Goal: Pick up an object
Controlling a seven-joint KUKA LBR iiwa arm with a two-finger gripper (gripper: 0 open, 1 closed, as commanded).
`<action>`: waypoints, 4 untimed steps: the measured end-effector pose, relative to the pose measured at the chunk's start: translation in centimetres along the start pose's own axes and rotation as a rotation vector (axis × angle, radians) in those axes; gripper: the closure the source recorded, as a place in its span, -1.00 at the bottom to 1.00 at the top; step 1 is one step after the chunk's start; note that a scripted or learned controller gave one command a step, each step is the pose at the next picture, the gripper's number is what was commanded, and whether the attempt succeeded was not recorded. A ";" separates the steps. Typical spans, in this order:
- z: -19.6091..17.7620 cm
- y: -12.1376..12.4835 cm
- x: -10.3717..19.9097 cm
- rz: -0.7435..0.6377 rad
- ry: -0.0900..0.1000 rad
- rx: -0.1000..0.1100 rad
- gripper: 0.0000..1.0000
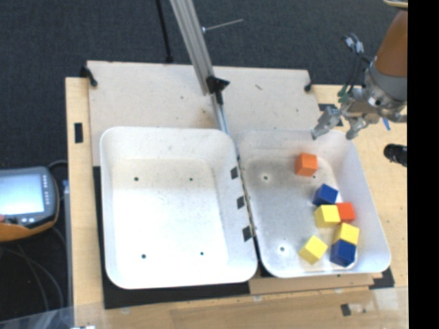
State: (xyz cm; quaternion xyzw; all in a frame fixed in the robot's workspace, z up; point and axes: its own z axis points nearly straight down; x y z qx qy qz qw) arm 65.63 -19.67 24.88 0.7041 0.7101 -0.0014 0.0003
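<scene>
A: What is shown in the camera view?

B: Two white bins are seen side by side on the counter (pixel 79 184). In the right bin (pixel 274 204) small blocks are gathered toward its right side: an orange cube (pixel 306 164) apart from the rest, then a blue cube (pixel 326 195), a yellow cube (pixel 328 215) touching a red-orange block (pixel 346 212), and lower down two more yellow ones and a blue one packed close.

A: And the gripper?

B: The gripper (pixel 337 127) is seen over the right bin's far right corner, above and to the right of the orange cube. Its fingers (pixel 322 125) are spread apart, and nothing is held between them.

A: How might a block be expected to handle?

B: The blocks are judged light, stiff and hard-edged, with flat faces; whether they are foam or wood cannot be told. The orange cube is judged easiest, since its sides are free. Two opposite flat faces should be taken, squarely, as a corner grip could twist it out.
</scene>
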 end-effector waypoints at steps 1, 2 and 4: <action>14.8 0.3 -0.2 0.005 0.001 0.002 -1.00; 13.1 0.5 -0.3 0.004 -0.002 -0.006 1.00; 14.7 0.5 9.0 0.005 0.002 -0.001 1.00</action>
